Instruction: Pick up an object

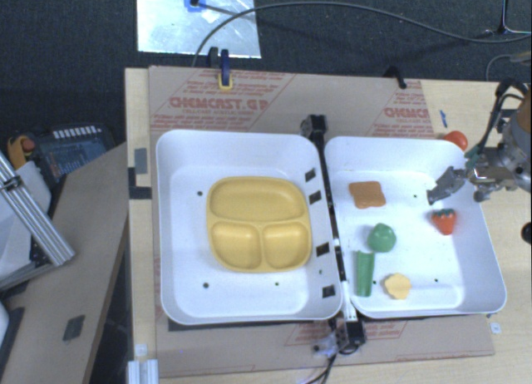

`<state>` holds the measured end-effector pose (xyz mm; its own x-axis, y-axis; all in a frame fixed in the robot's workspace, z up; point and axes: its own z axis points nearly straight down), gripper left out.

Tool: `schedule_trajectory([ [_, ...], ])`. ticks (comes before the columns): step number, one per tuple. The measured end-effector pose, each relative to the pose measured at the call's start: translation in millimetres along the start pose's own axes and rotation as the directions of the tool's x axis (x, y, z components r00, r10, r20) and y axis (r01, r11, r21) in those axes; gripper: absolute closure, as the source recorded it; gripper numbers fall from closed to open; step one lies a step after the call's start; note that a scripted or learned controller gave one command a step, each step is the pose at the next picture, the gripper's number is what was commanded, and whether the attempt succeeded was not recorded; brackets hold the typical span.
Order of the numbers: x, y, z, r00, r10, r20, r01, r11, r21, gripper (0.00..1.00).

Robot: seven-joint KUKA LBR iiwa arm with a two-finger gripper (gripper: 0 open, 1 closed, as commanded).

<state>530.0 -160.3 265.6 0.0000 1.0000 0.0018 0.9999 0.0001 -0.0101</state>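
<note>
The red strawberry-like toy [445,221] lies at the right of the right bin [416,303], just below the gripper [455,184], close to the bin wall. A descent could nudge it against that wall, so the fingers close on nothing. The arm reaches in from the frame's right edge, wrist low over the bin, fingers apart and empty.

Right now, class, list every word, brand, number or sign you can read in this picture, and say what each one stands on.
"CHEMCAST GP", in red, upside down, on the brown sheet behind the left bin.
The same red print on that sheet behind the right bin, near: partly covered, not fully readable.
Markings on the dark device at the left: too small to read.
</note>
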Motion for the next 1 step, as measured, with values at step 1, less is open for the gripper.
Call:
schedule_trajectory([
  [1,0.6,2.0,-6.4,1.0,-0.003,0.002,0.003,1.0,-0.012,0.0],
])
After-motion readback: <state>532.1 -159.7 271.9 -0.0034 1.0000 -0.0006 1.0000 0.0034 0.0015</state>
